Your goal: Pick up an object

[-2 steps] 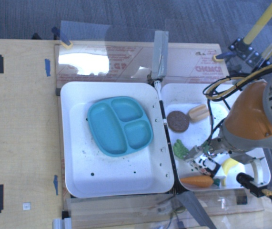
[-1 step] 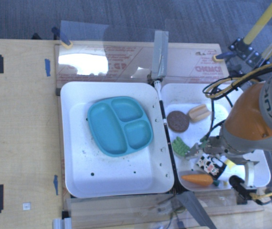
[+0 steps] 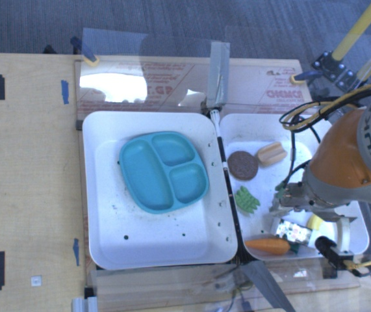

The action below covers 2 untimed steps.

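The right bin (image 3: 263, 138) holds several small objects. A brown round disc (image 3: 242, 165) and a tan block (image 3: 270, 153) lie toward the back. A green leafy piece (image 3: 247, 199) sits near the left wall. At the front lie an orange carrot (image 3: 269, 245), a white piece with green and dark marks (image 3: 292, 230) and a small yellow piece (image 3: 316, 223). My gripper (image 3: 290, 200) hangs under the orange wrist band, low over the bin's middle, just above the white piece and right of the green piece. The arm's body hides the bin's right half.
The left bin (image 3: 104, 226) bears a blue three-compartment plate (image 3: 164, 171). A grey divider post (image 3: 218, 77) and clear panels stand behind the bins. Cables (image 3: 315, 112) loop above the arm, and a yellow pole (image 3: 364, 21) crosses the top right.
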Motion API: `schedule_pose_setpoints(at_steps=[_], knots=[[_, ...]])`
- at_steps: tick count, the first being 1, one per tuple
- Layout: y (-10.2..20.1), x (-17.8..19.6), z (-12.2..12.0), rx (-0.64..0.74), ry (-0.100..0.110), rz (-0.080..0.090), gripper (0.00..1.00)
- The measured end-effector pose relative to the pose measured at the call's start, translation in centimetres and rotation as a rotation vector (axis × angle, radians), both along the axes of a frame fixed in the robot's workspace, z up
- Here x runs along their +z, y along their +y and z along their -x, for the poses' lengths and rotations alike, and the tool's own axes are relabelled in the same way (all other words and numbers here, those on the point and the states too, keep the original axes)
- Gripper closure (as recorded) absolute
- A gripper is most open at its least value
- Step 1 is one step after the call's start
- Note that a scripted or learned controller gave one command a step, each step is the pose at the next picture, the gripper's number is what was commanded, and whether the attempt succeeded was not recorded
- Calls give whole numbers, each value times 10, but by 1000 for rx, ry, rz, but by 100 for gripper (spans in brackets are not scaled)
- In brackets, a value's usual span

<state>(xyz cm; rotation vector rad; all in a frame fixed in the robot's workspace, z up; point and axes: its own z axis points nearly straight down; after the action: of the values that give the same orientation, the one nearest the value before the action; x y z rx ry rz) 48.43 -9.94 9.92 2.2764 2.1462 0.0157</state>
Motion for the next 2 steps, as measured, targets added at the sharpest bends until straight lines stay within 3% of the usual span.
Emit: schedule_pose_setpoints(at_steps=[1,2], knots=[[0,-1,1,0,2,0,0],[-38,9,-82,241,13,1,0]])
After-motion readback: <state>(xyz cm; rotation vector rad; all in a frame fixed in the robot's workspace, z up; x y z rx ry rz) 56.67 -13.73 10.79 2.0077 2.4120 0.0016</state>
